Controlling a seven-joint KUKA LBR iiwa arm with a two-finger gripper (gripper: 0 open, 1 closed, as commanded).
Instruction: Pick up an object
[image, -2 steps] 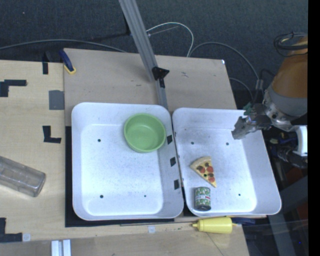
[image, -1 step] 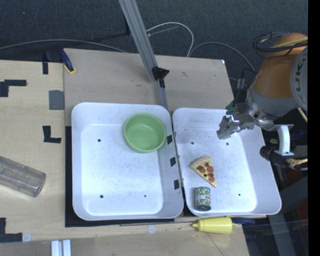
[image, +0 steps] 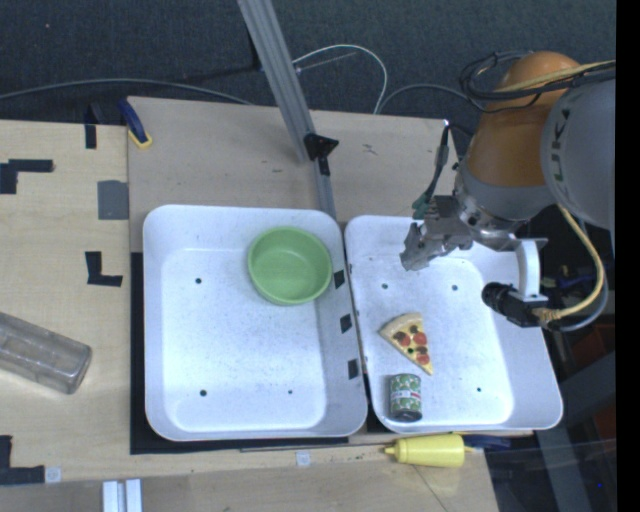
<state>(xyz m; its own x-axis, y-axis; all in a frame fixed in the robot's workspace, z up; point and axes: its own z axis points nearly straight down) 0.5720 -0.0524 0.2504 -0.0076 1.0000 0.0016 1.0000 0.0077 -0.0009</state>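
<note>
My gripper (image: 418, 256) hangs over the upper part of the right bin (image: 470, 275), near its left wall, with my grey arm and orange band reaching in from the right. From this slant I cannot tell how the gripper is set, and nothing shows in its grasp.

Three things sit nearby. The pizza slice toy (image: 408, 339) lies flat on the floor of the right bin, below my gripper in the view and apart from it. Further down, near the bin's lower edge, stands a small green can (image: 405, 396), close beside the slice but not touching it. A yellow bottle (image: 430, 450) lies on its side on the worktop (image: 200, 140), just outside the right bin's lower rim.

In the left bin (image: 200, 330) a green bowl (image: 290, 265) rests upright near the upper right corner, well apart from me across the divide between the two bins. A clear plastic container (image: 40, 352) lies on the worktop far to the left
</note>
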